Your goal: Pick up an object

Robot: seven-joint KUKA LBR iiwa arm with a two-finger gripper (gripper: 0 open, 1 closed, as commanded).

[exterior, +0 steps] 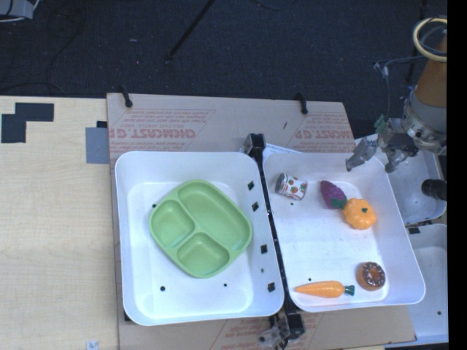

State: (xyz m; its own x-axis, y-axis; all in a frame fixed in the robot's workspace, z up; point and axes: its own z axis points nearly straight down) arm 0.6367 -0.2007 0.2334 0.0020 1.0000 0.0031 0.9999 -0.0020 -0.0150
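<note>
Landmark: the right bin (408, 268), 1 of 2 shallow white bins; every place below is given against it.
Gripper: the gripper (379, 154) hangs above the bin's far right corner, its 2 fingers spread apart with nothing between them, so it is released and bare.
Step in hand: judged from this, the approach, with no object chosen by contact yet.
Nearest candidates: an orange pumpkin (359, 214) and a purple vegetable (333, 193), touching each other in the bin's far half, near the gripper.
Other candidates: a small printed can (291, 187) lying on its side in the far left part of the bin; a carrot (323, 289) along the near wall; a doughnut (371, 275) in the near right part, just beside the carrot's green tip.
Doing it well: the can or the carrot looks the safer target, each lying apart from its neighbours; fingers should straddle the narrow width and descend straight down to the bin floor before closing.
Risk: closing on the pumpkin may nudge the purple vegetable or slip off the rounded sides.
Looks: the pumpkin is round, ribbed, glossy orange with a green stem; the carrot is long, tapered and smooth.
Left of the bin: the other bin (139, 297) holds a green divided plate (201, 227) with 3 compartments.
</note>
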